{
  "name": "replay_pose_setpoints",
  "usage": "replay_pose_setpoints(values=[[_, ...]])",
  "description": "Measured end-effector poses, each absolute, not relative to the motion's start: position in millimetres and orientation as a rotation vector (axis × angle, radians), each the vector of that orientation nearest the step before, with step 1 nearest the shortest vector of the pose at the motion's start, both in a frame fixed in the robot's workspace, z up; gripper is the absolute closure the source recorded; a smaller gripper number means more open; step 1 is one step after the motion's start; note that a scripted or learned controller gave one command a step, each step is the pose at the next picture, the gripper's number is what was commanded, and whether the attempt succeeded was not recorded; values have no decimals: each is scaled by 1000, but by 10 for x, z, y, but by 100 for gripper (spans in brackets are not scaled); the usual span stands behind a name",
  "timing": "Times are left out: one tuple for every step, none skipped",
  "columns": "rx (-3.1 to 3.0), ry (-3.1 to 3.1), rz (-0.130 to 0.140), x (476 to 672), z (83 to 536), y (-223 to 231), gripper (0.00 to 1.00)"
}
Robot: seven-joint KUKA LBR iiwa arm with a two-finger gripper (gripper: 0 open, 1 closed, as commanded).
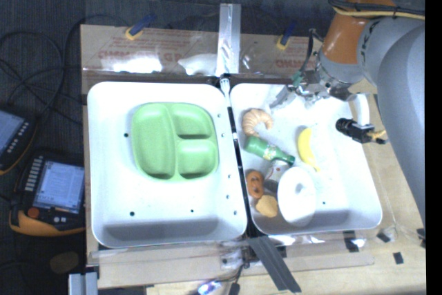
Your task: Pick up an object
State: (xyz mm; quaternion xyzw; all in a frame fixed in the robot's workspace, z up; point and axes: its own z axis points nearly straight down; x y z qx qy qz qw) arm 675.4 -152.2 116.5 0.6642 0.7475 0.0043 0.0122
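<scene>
The right bin holds several objects. A tan croissant-shaped piece lies near its back left, with a green bottle on its side just in front of it. A yellow banana rests in the middle and a white cup stands near the front. A brown piece and a tan piece lie along the left wall. My gripper hangs over the bin's back edge, to the right of and behind the croissant piece, with nothing visibly in it.
The left bin holds a green divided plate. A black fitting sticks out at the right bin's right rim. A metal divider rises behind the bins. Tablets and cables lie on the floor at left.
</scene>
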Motion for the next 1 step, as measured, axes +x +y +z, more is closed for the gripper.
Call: replay_pose_setpoints(values=[[1914, 2481, 4, 6391, 887, -1920, 0]])
